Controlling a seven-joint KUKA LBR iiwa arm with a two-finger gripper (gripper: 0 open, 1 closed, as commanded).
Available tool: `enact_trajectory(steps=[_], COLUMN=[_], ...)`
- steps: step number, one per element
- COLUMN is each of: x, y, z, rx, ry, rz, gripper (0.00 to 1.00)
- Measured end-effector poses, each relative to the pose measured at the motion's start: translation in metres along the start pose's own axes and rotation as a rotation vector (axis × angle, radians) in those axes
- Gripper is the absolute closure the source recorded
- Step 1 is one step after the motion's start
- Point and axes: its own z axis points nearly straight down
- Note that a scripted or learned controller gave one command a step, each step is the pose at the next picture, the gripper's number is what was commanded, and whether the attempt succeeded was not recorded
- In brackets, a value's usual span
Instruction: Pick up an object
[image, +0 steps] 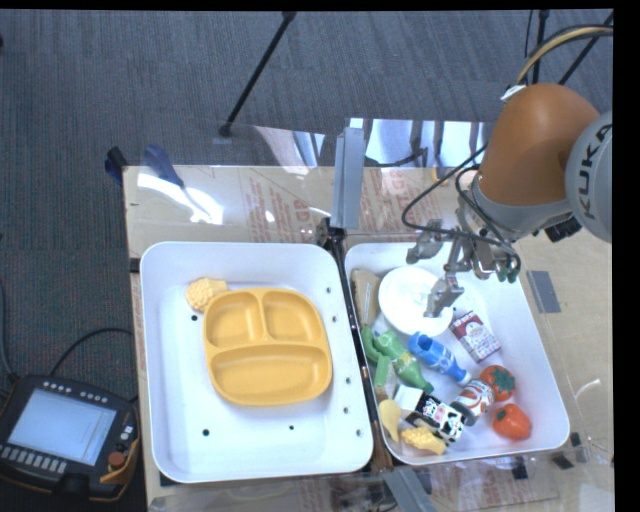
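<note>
Nearest the lens, at bottom left, sat a teach pendant (62, 432) off the tabletop (230, 205). Left bin (160, 300), well left of the hand: yellow divided tray (267, 346), a small corn-like piece (204, 292) touching its upper-left corner. Right bin (540, 360): white round plate (412, 297) directly beneath the hand (443, 298). Below the hand lay green pieces (390, 355), a blue bottle (438, 356), a black-and-white cow-patterned item (438, 416) and a yellow piece (420, 438). Just right of the hand, a small red-and-white carton (474, 334); lower right, two red-orange tomato-like toys (505, 402). Hand hung over the plate; whether spread or pressed together, could not tell. Nothing seen between its fingers.
</note>
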Motion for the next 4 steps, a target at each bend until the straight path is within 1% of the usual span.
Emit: enact_trajectory(steps=[1,2,3,4], x=[0.034,0.082,0.130,0.111], y=[-0.032,-0.089,-0.068,-0.111], z=[0.074,0.105,0.099,0.104], rx=[0.000,-0.001,0.005,0.000], ry=[-0.005,0.002,-0.021,0.001], rz=[-0.071,-0.186,-0.054,0.022], gripper=[0.00,0.00,0.00,0.00])
